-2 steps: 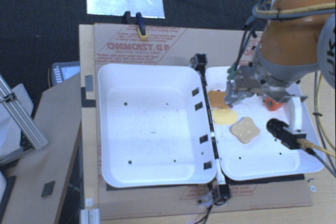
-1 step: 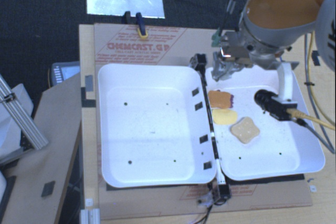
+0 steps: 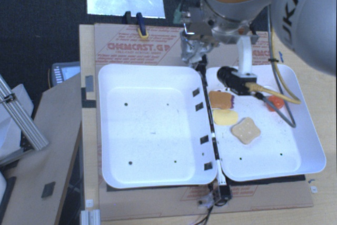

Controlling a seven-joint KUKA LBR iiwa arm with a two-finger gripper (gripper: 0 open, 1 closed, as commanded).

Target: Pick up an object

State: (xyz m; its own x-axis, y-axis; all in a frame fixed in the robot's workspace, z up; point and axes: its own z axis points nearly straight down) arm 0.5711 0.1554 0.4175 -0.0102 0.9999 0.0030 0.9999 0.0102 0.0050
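Slanted overhead view of bench (image 3: 322,203)

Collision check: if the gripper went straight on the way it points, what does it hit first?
Probably the gripper meets the adjoining rims of the left bin and right bin at their far end, not an object. Depth is unclear.

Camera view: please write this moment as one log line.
gripper: above right bin far rim | inside: brown piece, yellow piece, tan piece, red piece
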